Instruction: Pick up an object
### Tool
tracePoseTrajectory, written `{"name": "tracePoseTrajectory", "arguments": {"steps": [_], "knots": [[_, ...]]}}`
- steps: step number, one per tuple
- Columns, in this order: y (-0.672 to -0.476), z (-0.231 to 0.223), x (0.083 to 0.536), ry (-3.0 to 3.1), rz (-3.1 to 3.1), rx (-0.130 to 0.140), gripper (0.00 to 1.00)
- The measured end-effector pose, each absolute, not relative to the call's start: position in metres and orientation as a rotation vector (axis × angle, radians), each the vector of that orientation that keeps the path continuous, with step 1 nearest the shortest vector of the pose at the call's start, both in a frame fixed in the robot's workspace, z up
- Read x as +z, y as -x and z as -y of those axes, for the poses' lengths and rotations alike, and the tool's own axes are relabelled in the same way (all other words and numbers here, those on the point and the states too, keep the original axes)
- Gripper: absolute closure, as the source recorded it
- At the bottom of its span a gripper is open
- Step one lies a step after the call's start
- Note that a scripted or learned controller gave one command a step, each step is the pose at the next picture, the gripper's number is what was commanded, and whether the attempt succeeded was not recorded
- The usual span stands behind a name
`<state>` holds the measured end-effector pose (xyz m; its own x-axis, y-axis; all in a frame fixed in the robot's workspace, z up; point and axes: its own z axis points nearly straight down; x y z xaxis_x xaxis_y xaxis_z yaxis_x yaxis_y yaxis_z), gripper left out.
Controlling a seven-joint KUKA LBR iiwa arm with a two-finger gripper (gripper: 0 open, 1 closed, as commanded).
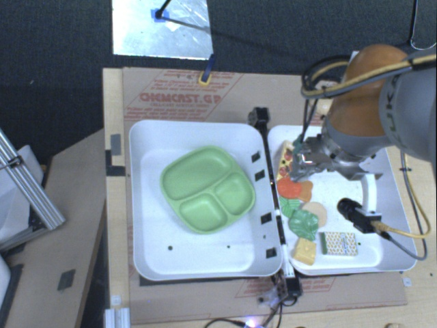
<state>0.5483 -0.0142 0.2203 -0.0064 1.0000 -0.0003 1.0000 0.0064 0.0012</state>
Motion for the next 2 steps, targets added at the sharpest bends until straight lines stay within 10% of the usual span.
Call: {"name": "tracePoseTrajectory", "arguments": {"steps": [2], "knots": [[-0.563,0.005,0.229,-2.212,-2.229,0.003,1.00]]}}
